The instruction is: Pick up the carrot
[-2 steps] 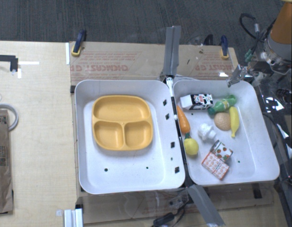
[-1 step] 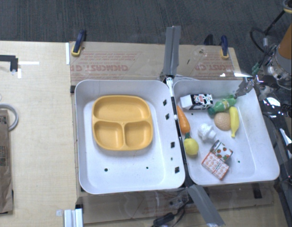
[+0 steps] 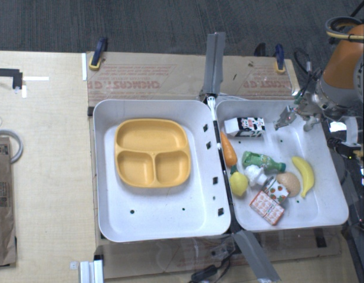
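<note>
The carrot (image 3: 228,150) is orange and lies lengthwise against the left wall of the right bin (image 3: 323,217), just below a small milk carton (image 3: 245,127). My gripper (image 3: 297,118) hangs over the bin's upper right corner, well to the right of the carrot. Its two fingers are spread apart and nothing sits between them.
Near the carrot lie a lemon (image 3: 238,183), a green packet (image 3: 262,160), a banana (image 3: 305,174), a brownish round item (image 3: 288,183) and a red patterned box (image 3: 268,207). The left bin (image 3: 105,175) holds a yellow divided plate (image 3: 152,152). A metal divider (image 3: 214,63) stands between the bins.
</note>
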